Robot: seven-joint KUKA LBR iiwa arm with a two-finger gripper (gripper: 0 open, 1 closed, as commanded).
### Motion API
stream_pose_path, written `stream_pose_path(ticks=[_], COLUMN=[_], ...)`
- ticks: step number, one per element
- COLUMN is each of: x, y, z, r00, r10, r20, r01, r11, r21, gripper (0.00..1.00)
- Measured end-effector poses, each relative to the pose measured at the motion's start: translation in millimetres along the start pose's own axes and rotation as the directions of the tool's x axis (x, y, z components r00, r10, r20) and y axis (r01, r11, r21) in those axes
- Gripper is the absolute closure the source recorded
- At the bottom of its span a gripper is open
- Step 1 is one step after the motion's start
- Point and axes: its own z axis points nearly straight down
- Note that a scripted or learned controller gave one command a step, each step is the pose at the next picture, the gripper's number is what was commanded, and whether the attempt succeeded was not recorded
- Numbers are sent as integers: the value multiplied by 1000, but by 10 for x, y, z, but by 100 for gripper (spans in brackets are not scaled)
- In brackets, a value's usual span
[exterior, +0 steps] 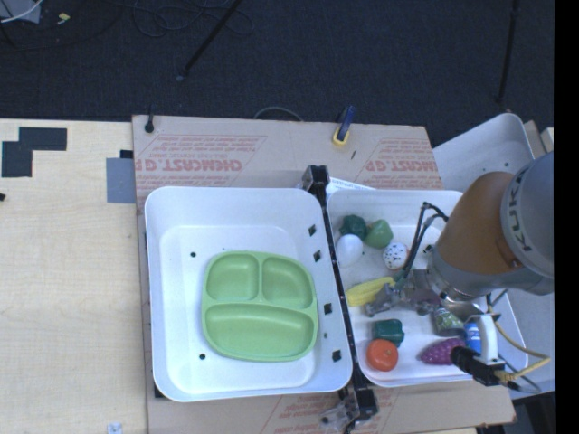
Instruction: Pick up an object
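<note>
My gripper [398, 298] reaches down into the right bin [412, 208] from the right, its metal fingers low among the objects, right beside a yellow banana-shaped toy [366, 291]. A dark green block [387, 329] and an orange ball [383, 355] lie just in front of it. A purple grape bunch [440, 352] sits at the bin's front right. Farther back lie a white egg-shaped object [349, 248], two green pieces [378, 232] and a white spotted ball [393, 256]. Nothing shows between the fingers.
The left bin [172, 242] holds a light green divided plate [258, 306]. A black clip divider [322, 242] runs between the bins. The arm's orange band and grey body [493, 233] cover the right bin's right side. Cardboard lies under both bins.
</note>
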Motion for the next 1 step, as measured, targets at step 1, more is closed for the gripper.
stream_pose_path(ticks=[1], x=[-19], y=[0], z=[-109], r00=[1000], r10=[8], r20=[-1], r01=[-8], r11=[1000], r21=[1], gripper=[100])
